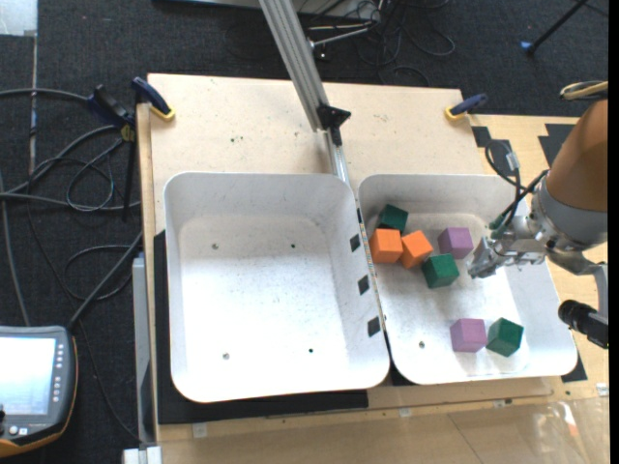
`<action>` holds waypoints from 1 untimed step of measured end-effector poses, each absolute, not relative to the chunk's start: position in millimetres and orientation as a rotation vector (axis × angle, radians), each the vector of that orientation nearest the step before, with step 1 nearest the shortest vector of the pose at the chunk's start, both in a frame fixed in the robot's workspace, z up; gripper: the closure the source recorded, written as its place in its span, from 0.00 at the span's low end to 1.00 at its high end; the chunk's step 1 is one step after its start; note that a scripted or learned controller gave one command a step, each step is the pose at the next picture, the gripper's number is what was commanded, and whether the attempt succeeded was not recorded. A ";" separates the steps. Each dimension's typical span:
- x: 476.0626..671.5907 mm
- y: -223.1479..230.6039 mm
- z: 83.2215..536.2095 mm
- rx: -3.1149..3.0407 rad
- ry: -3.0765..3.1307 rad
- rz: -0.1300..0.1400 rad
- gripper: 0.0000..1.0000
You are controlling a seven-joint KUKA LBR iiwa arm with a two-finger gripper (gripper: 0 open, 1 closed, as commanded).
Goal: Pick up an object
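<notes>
The gripper [484, 262] hung low in the right bin [542, 361] — just beside a green block [441, 271] and a purple block [456, 241] — its grip impossible to tell.

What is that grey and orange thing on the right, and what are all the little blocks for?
That is a robot arm. It reaches in from the right, and at its tip is a gripper, a sort of two-finger hand. Its job is to pick something up.

The picture comes from one camera fixed above the bench, looking down at a slant.

On the bench sit two shallow white bins. The left bin is next to the right bin, which holds seven blocks. Near the top are a green block, two orange blocks, a purple block and another green one. Lower down lie one more purple and one more green.

The gripper is over the right bin, just right of the top group. I see no block between its fingers, so it holds nothing.
</notes>
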State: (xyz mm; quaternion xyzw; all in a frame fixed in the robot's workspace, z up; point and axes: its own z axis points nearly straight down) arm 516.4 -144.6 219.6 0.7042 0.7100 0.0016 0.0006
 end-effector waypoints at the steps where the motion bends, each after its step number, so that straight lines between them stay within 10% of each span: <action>1: 538.5 -96.3 215.3 2.212 2.231 0.003 1.00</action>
